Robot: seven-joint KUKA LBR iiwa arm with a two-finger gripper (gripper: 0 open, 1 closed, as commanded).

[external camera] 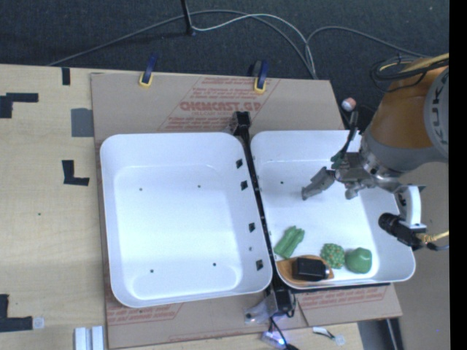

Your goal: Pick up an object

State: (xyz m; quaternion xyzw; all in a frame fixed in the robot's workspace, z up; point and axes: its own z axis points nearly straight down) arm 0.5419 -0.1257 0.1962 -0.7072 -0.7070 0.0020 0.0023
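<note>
**Claw hovering over the right bin, objects waiting below**

While the claw (pixel 315 189) is hanging over the right bin (pixel 306 148) with nothing between its fingers, their spread being unclear, the green pepper (pixel 290 240), broccoli-like piece (pixel 333 254), green block (pixel 358 259) and black object (pixel 309 269) are crowding the near wall. Dropping onto the pepper, lying apart, is looking cleanest; the divider (pixel 252 195) is standing close beside it.

Slanted overhead view (both bins (pixel 109 195))

Arm (pixel 408 122) is extended in from the right over the right bin (pixel 292 148), orange band seen above the grey wrist. Gripper (pixel 315 189) is angled down-left above the bin floor, toward its middle; nothing is seen held.
</note>
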